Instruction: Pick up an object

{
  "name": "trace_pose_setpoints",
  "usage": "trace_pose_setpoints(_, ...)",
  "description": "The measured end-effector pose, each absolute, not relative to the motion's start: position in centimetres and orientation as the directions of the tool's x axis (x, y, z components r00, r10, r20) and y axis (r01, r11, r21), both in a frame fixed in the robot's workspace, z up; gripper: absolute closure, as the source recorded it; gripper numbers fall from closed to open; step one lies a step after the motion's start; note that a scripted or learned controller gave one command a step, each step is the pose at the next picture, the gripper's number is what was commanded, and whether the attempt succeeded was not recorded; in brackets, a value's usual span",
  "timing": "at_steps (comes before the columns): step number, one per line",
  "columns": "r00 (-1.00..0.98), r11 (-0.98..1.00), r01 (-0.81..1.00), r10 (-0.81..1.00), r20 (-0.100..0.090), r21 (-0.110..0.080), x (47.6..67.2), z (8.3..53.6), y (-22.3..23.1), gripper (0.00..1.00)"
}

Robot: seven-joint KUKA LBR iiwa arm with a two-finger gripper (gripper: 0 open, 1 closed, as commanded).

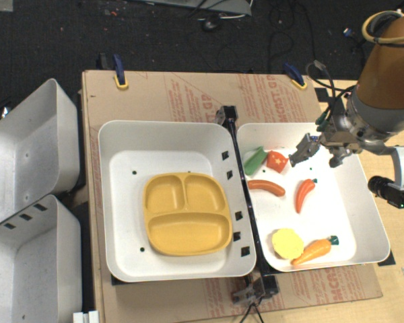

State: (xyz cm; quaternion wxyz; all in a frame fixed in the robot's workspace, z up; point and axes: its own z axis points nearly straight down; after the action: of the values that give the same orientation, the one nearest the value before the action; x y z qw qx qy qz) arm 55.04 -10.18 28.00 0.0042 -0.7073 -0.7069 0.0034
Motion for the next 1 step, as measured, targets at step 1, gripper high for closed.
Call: trace_pose_setpoints(1, -0.001, 0.001, 1.000, 1.000, 0.000, 0.000, 55.22, 28.50, -10.16, 0.00)
